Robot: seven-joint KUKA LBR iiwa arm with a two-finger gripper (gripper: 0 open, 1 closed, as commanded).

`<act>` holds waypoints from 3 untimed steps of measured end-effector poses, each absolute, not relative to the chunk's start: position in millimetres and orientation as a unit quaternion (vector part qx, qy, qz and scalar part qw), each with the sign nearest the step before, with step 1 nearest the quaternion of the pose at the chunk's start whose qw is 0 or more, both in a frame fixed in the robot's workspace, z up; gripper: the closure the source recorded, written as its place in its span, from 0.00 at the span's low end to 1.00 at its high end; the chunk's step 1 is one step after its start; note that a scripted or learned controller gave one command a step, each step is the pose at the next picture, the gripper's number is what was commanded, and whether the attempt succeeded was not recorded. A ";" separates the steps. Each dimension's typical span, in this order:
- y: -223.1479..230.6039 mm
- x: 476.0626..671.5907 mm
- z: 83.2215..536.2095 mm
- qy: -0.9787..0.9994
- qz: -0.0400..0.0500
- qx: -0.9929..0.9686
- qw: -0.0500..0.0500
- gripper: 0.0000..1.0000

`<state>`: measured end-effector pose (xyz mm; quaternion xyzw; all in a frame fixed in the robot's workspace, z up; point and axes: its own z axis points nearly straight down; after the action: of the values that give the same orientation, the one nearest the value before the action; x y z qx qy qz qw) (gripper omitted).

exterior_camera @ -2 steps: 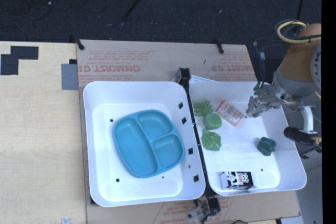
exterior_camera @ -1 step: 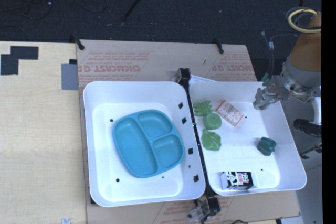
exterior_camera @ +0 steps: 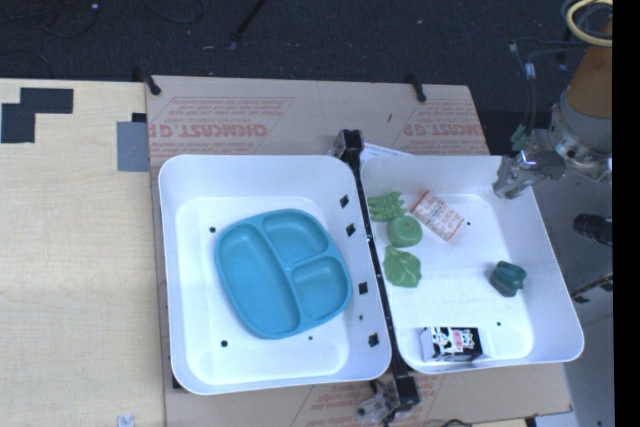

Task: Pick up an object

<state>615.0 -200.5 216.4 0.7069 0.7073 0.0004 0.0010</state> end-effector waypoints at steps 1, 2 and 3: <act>-140.4 599.4 219.8 0.708 0.000 0.706 -0.002 1.00; -94.5 583.0 230.4 0.708 -0.001 0.706 -0.002 1.00; -40.3 556.0 227.0 0.709 -0.001 0.706 -0.003 1.00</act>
<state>556.0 -40.3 227.0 0.7057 0.7085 -0.0012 -0.0030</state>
